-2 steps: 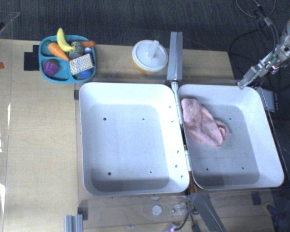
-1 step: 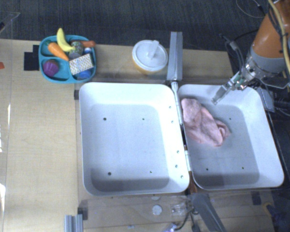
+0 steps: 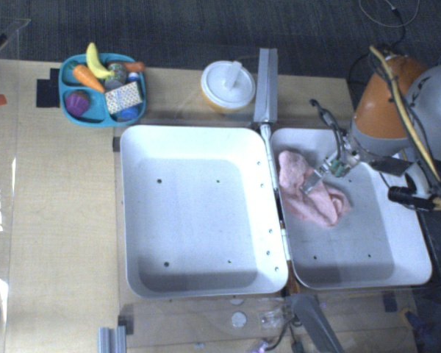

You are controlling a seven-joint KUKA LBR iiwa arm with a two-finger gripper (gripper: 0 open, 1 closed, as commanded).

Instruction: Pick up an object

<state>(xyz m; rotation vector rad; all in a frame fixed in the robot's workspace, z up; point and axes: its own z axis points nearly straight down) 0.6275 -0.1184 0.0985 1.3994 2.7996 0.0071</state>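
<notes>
We find the pink cloth (image 3: 309,191) crumpled in the right bin (image 3: 367,267), lying toward that bin's nine o'clock side, close against the wall shared with the left bin (image 3: 191,212). Our gripper (image 3: 314,182) reaches in from three o'clock and sits low on the cloth's upper folds, its tip touching or pressing the fabric, most likely because a raised wrinkle offers the easiest purchase. Whether it is open, closed or pinching fabric, we cannot tell. At eleven o'clock on the bench a blue tray (image 3: 101,90) of toy food and a lidded cup (image 3: 228,85) sit well apart from the work.
</notes>
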